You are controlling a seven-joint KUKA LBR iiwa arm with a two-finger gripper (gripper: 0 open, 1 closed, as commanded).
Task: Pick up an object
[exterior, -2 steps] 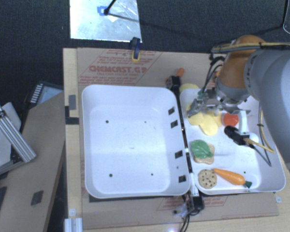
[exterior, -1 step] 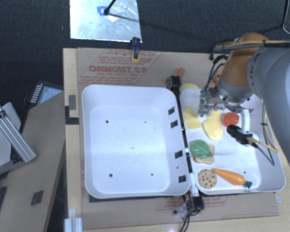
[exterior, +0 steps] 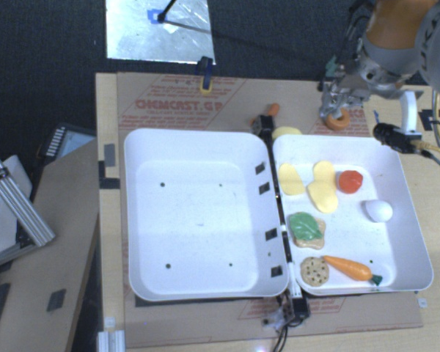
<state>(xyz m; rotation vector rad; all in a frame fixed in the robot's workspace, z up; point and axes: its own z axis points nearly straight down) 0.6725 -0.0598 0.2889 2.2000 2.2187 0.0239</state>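
While the gripper (exterior: 337, 112) hangs over the far edge of the right bin (exterior: 407, 196), a small brown ring, prob. a toy donut (exterior: 338, 120), shows right at its tips. It looks clamped between the fingers, which stand close together on it, though the view is small, so this is my reading only. The donut is outside the bin, above the cardboard (exterior: 176, 103) behind the far wall, near the arm w/ its orange band (exterior: 400, 20).

Other toys lie loose in the right bin, spread apart so each can be taken alone: tomato (exterior: 350, 181), white egg (exterior: 378, 211), yellow chips (exterior: 322, 194), green-topped sandwich (exterior: 306, 229), cookie (exterior: 314, 271), carrot (exterior: 350, 268). The left bin (exterior: 198, 211) serves approx. as the drop side, I judge.

If the grip is real, the pick is nearly done.
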